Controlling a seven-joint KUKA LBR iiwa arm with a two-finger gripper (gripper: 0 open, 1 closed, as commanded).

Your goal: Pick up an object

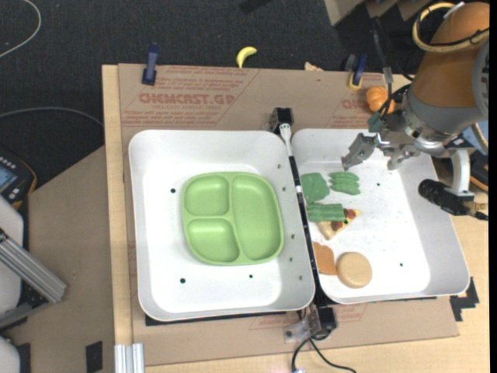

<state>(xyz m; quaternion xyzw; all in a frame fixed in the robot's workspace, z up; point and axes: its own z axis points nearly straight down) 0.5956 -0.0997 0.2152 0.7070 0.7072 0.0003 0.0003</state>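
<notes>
Grey arm w/ orange band reaches in from 3 o'clock. Gripper (378, 151) hangs over right bin (435, 239) at its 12 o'clock edge, fingers spread wide, holding nothing. Green toys (328, 184), tan disc (354, 270) lie toward 7 o'clock. Left bin (155, 208) holds green plate (232, 217).

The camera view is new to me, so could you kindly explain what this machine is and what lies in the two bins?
You are looking down at a slant from a fixed camera above a bench. The grey arm with an orange band reaches in from the right; its tool hangs open over the right bin, holding nothing. The left bin holds a green divided plate. The right bin holds small toy foods along its left side: green leafy pieces, a green piece, and a tan round piece.
</notes>
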